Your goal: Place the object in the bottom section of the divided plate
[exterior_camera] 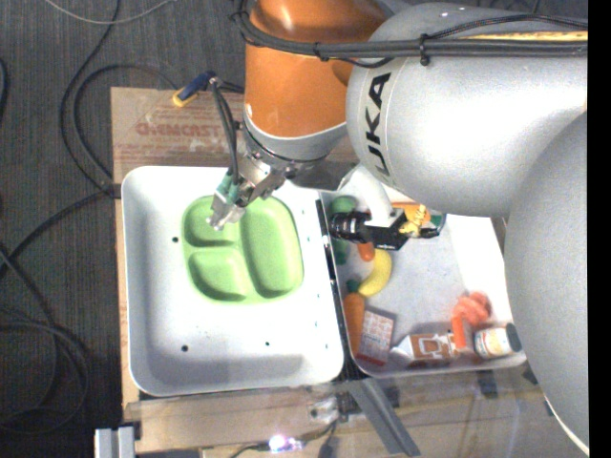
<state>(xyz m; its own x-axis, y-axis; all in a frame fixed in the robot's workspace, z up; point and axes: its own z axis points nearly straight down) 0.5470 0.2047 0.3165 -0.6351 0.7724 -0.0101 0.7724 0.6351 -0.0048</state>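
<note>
While hovering over the green divided plate point(246, 254) in the left bin point(153, 342), my gripper point(227, 208) is sitting above its upper-left section; jaw state cannot tell. Right bin point(477, 256) is holding banana point(378, 273), carrot point(354, 318), bottle point(458, 343); which one is the object is unclear.

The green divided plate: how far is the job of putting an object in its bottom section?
Done: the gripper is over the green divided plate in the left bin. In hand: no object is visible. Left: the bottom section looks bare; banana and carrot lie in the right bin.
</note>
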